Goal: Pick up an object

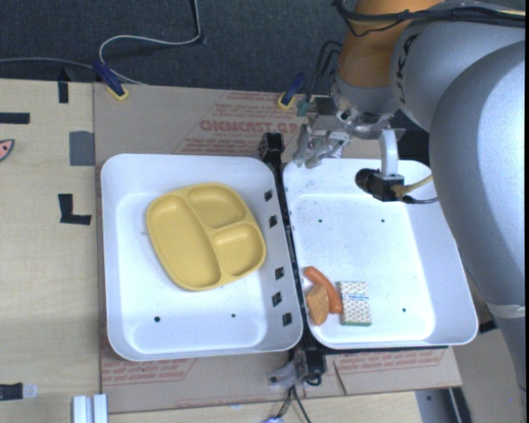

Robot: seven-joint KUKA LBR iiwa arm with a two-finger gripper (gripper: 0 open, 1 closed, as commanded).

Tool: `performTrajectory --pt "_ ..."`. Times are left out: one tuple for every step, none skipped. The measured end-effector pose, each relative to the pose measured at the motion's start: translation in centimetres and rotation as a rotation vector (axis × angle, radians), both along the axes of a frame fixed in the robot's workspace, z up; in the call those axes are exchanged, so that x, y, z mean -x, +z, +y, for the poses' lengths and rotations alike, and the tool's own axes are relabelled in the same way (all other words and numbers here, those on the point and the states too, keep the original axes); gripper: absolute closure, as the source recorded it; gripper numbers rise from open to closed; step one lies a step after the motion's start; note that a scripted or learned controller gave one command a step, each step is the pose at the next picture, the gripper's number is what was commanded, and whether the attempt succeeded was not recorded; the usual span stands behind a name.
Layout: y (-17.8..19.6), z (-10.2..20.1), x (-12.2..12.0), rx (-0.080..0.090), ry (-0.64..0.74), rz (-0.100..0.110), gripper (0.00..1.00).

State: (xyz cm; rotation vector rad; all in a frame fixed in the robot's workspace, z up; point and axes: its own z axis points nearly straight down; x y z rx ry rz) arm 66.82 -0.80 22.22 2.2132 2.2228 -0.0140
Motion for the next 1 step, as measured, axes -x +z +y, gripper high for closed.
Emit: performTrajectory --pt "-0.01 -0.01 0.01 0.001 0.0 0.001 0.0"
